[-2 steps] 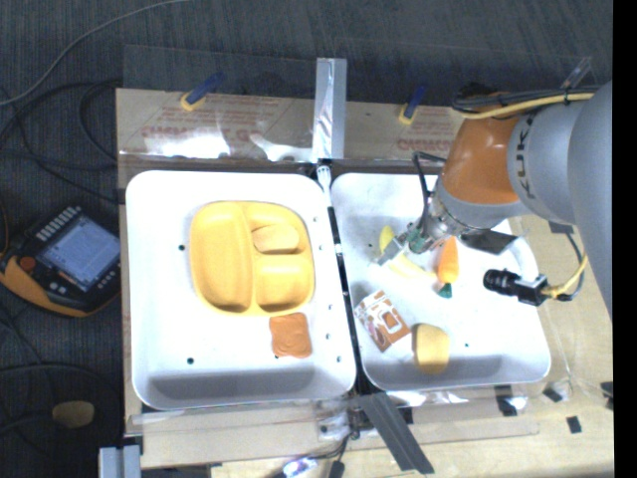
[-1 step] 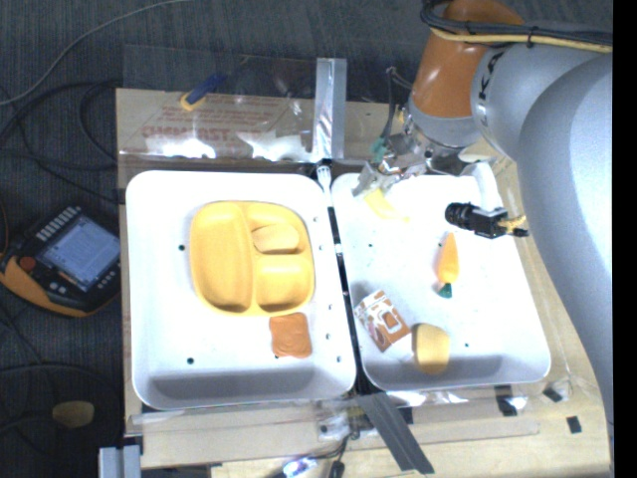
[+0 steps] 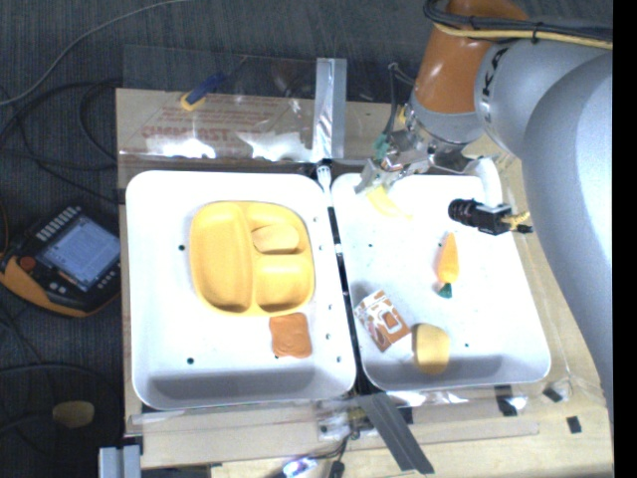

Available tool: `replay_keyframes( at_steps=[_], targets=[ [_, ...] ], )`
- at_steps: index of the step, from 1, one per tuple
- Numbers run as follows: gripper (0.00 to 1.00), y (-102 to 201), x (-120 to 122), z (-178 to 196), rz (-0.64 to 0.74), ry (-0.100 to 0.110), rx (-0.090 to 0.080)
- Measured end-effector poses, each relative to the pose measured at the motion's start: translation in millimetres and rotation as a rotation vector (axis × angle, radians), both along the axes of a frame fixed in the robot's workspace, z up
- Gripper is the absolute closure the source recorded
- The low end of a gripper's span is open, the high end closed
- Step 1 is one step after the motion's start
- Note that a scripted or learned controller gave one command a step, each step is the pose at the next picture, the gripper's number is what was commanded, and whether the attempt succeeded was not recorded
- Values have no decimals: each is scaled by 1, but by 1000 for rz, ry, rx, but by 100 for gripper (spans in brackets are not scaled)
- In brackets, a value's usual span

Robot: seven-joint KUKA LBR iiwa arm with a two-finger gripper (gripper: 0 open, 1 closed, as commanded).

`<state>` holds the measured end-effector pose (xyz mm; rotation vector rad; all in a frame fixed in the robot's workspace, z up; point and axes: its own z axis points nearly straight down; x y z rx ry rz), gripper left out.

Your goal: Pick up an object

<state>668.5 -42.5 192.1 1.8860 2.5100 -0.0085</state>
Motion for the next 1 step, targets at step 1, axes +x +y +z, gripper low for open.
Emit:
replay_keyframes(
  at_steps=[1],
  targets=[
    [100,3,-12,-10,-203,1,4]
  ],
)
